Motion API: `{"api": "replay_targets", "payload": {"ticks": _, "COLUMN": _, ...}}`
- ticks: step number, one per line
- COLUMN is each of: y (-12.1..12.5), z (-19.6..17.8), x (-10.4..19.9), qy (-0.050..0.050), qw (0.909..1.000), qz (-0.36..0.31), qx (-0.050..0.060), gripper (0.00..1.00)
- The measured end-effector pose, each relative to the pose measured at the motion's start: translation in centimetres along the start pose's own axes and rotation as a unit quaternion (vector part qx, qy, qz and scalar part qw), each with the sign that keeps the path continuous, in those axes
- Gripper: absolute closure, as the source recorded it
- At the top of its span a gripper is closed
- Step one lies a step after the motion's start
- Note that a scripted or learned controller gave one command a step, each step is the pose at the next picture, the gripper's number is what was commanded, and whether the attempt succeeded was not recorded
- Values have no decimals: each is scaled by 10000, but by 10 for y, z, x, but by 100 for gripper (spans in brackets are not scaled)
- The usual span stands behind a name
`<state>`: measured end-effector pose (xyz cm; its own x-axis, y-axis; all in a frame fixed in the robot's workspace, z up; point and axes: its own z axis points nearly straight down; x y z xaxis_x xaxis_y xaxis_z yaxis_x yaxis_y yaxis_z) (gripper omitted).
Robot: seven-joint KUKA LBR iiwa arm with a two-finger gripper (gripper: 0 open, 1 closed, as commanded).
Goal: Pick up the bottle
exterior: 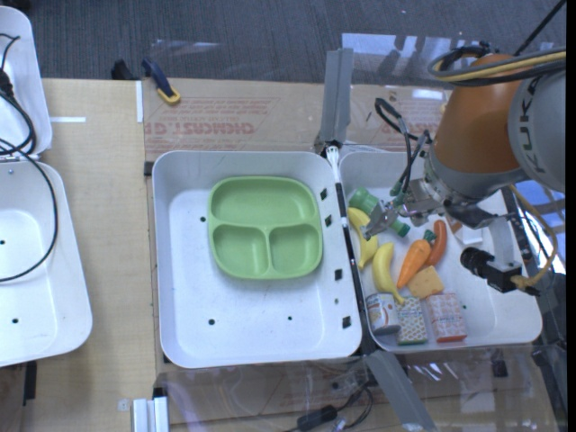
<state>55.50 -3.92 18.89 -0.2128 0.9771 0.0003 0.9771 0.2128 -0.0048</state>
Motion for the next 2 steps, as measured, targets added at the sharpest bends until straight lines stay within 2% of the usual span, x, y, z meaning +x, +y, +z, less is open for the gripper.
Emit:
{"api": "replay_targets", "payload": {"ticks": 1, "y": 3, "z": 60, "x": -73, "qy": 1, "qw": 9997, "qz": -234, "qx": -4, "gripper": 0}}
{"api": "replay_targets", "payload": {"ticks": 2, "y": 17, "z": 100, "x": -66, "qy": 5, "qw": 9996, "qz": 283, "qx": -5, "gripper": 0}}
